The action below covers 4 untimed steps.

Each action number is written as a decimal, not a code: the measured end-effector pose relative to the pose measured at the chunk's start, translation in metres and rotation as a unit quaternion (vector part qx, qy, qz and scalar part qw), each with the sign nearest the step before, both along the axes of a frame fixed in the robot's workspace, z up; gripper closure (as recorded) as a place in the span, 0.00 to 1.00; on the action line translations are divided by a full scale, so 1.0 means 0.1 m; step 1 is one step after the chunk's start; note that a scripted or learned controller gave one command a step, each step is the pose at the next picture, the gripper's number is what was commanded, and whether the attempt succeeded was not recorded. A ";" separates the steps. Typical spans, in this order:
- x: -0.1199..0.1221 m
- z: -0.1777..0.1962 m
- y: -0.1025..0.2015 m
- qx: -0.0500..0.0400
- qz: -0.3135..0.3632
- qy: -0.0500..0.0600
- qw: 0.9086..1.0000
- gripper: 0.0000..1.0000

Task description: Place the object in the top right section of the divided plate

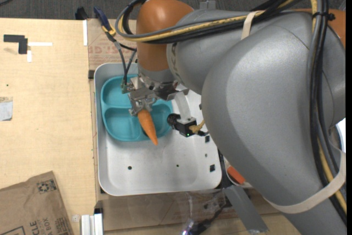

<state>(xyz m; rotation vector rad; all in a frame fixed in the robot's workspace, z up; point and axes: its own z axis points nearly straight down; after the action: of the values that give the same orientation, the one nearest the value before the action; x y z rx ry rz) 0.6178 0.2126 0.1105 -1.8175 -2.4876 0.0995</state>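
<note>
A teal divided plate (116, 114) lies in the upper left of the white bin (159, 176). The arm hides the plate's right part. My gripper (142, 106) hangs over the plate's middle, just below the orange wrist band. It is shut on the thick end of an orange carrot (148, 126). The carrot points down and to the right. Its tip reaches past the plate's lower right rim.
The grey arm covers the second bin and most of the right side. A small orange thing (235, 175) peeks out under the arm. A wooden board (44, 96) and a cardboard piece (33, 207) lie left of the bin.
</note>
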 end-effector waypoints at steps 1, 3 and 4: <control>0.04 -0.04 -0.12 0.017 -0.004 0.000 1.000 1.00; 0.35 0.31 -0.82 0.011 -0.017 -0.027 0.999 1.00; 0.41 0.33 -0.99 0.017 0.019 -0.040 0.999 1.00</control>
<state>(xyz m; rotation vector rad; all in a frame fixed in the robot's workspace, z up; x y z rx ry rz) 0.6586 0.1138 0.1430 -1.7946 -2.5613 -0.0142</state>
